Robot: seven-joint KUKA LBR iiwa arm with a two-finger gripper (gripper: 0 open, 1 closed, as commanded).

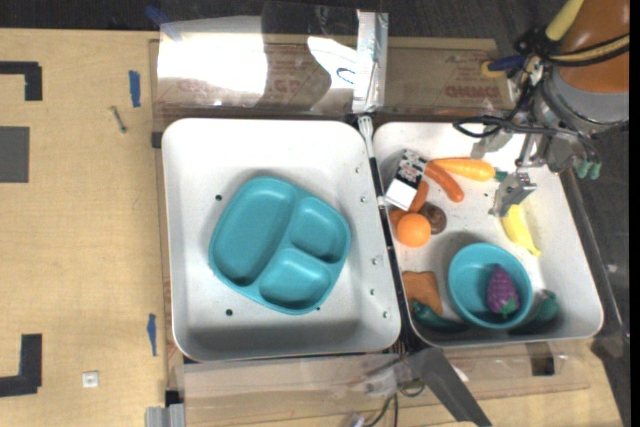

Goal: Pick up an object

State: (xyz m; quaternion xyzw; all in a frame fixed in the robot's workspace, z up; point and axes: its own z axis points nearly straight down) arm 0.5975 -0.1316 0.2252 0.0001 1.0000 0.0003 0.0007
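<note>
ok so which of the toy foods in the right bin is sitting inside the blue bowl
The purple grapes. They lie inside the blue bowl; the banana, carrot and orange all rest on the bin floor.

A teal three-compartment plastic plate (281, 243) lies in the left shallow white bin (190, 155). In the right shallow white bin (585, 300), a teal round bowl (472, 287) sits at five o'clock, holding a purple toy grape bunch (502, 290).

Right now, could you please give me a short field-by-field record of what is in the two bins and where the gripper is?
left bin: teal divided plate
right bin: teal bowl holding a purple toy; orange ball; carrot; yellow banana
gripper: over the right bin, just above the banana, no object seen between its fingers
finger state: cannot tell
</note>
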